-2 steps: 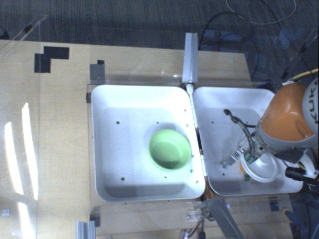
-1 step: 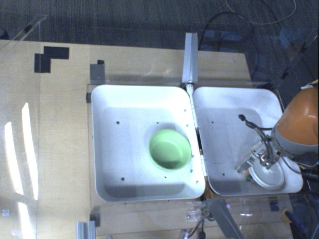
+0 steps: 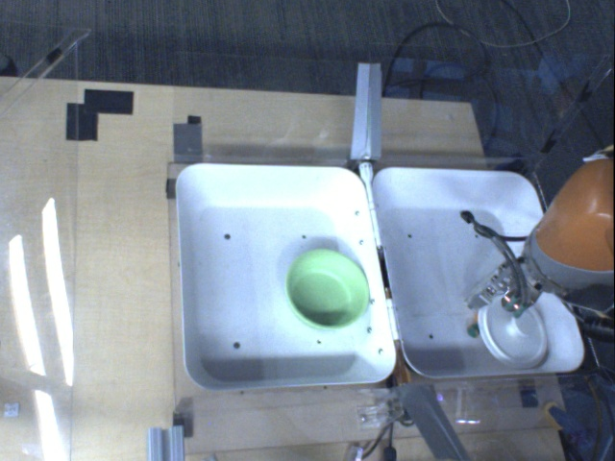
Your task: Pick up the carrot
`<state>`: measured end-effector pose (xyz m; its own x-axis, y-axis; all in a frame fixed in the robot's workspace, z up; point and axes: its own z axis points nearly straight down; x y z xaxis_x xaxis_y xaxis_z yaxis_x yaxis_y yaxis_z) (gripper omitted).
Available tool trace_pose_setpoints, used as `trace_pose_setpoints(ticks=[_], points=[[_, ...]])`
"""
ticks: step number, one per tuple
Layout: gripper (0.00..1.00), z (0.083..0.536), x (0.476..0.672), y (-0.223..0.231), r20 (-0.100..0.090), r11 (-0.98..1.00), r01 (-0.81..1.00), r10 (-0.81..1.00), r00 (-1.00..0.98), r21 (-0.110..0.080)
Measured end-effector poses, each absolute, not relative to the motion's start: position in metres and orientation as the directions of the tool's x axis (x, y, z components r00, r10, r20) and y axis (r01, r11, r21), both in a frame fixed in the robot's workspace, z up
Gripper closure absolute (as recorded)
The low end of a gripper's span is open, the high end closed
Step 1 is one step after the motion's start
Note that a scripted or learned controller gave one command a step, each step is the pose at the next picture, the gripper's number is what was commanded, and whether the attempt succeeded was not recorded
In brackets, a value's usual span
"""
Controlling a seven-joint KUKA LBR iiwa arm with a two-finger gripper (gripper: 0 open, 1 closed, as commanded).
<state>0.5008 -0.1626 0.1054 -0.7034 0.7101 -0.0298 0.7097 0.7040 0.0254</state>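
Start at the near edge of the right bin (image 3: 452, 195): a pale round dish (image 3: 514, 339) sits in its near corner, and the gripper (image 3: 504, 298) hangs low right over the dish's far rim, at the end of the arm (image 3: 577, 229) reaching in from the right. You cannot tell from this angle whether the gripper is open or closed, and nothing can be made out in its grasp, so count the pick as not yet done.

You cannot place the carrot with any certainty. The best lead is 1 small green speck (image 3: 473, 330) touching the dish's left side, which may be a leafy end, but it is too small to call. If it is the carrot, most of it lies under the gripper and cannot be judged for colour or shape.

Farther left, a green bowl (image 3: 329, 288) rests upright in the left bin (image 3: 231, 209), well apart from the work. By my reading, both the grasp and the lift are left to do.
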Motion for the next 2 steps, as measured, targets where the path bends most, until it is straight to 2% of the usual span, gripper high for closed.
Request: trace_pose_setpoints(ticks=[1, 2], points=[[1.00, 0.175, 0.494, -0.092, -0.011, 0.758, 0.653, 0.653, -0.758, 0.008], [1.00, 0.231, 0.525, -0.111, -0.015, 0.769, 0.639, 0.639, -0.769, 0.009]])
